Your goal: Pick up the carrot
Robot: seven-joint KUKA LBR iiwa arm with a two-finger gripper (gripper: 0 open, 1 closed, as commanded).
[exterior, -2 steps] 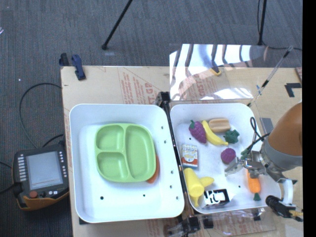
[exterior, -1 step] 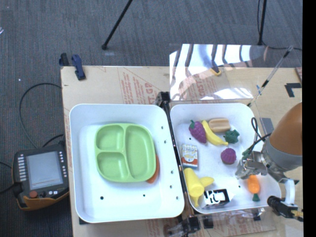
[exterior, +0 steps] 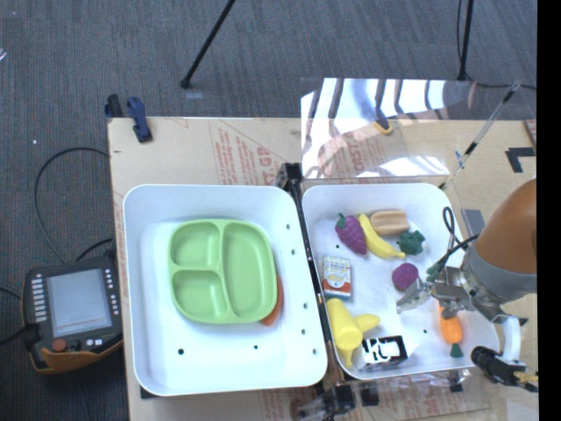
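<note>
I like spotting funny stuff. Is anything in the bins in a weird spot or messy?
One thing: something orange pokes out from under the green divided plate in the left bin, mostly hidden, so I cannot tell what it is. The toy foods in the right bin, including the carrot, lie scattered loosely.

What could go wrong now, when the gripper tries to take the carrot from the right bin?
1. The carrot lies close to the right bin's right wall, so the gripper may hit the wall or push the carrot against it.
2. The gripper hangs beside the purple round toy, above and to the left of the carrot; coming down here, it may bump or catch that toy instead.
3. The carrot is small and partly under the arm, so a grasp could slip.
</note>
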